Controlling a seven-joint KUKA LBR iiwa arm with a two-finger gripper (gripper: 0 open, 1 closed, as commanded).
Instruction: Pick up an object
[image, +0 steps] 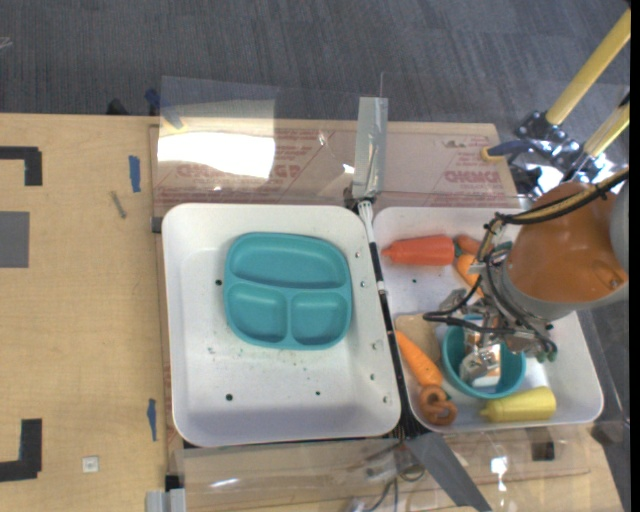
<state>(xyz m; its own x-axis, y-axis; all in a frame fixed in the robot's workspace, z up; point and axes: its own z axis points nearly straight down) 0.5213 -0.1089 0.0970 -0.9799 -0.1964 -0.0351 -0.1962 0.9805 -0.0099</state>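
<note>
Fingers (487, 358) hang straight down inside the teal bowl (510, 380) in the right bin (588, 392). That placement reads as a grasp try on the bowl or on something in it. Whether they are wide, narrow or closed on anything: cannot tell, since the wrist and a tangle of cables (462, 315) sit right over them. A pale patch shows at the tips; it could be pad, bowl contents or glare. Other candidates lie loose around the fingers: yellow piece (522, 404) just below-right of them and touching the bowl's edge, lower carrot (420, 362) just to their left along the bin wall, and an orange ring-shaped item (436, 406) below-left. The upper carrot (421, 250) lies well above them, with a small orange bit (466, 266) beside it. Nothing looks lifted, so the pick is judged not yet done. The arm's orange band (565, 255) hides the bin's upper right corner and whatever lies under it. The teal divided plate (288, 290) sits alone in the left bin (190, 330), far left of the fingers and likely not the target here. Bowl interior mostly hidden.
</note>
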